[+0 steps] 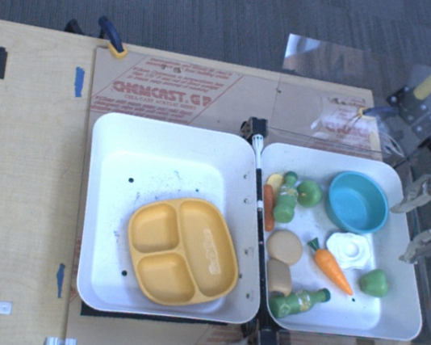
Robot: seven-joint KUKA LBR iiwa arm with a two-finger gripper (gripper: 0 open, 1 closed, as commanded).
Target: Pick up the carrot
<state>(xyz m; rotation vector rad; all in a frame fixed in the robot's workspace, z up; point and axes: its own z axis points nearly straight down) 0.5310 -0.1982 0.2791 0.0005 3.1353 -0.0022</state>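
Carrot (332,268) lies flat in the right bin (395,321), centre-right. Long axis runs diagonal: green top toward upper-left, orange tip pointing lower-right. White cup-like piece (350,250) sits just beside it on the upper right, touching or nearly so. Green pepper-like piece (375,282) is near its tip, blue bowl (357,202) above, green bottle (298,301) below-left. Yellow divided plate (180,249) is in the left bin (121,152). Gripper (430,220) hangs at the right bin's right rim, well apart from the carrot, fingers look spread, nothing between them.
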